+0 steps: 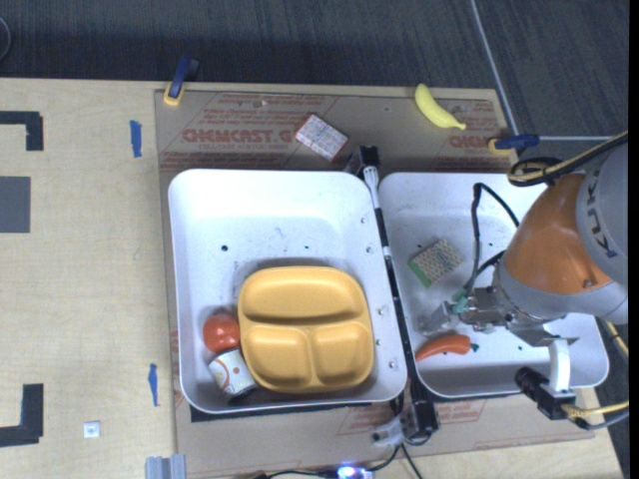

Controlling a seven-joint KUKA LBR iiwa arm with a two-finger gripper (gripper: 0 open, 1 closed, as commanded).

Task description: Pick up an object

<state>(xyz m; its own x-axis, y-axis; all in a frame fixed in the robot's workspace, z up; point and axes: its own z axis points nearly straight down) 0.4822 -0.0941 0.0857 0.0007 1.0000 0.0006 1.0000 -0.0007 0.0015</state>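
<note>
We see the gripper (469,308) low in the right bin (589,367), grip unreadable from here, with the orange carrot-like piece (442,346) lying crosswise just below-left.

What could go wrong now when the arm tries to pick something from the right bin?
1. The orange carrot lies close to the front wall of the right bin, so a grasp could hit that wall.
2. The gripper sits between the carrot and the checked card; it may push one aside.
</note>
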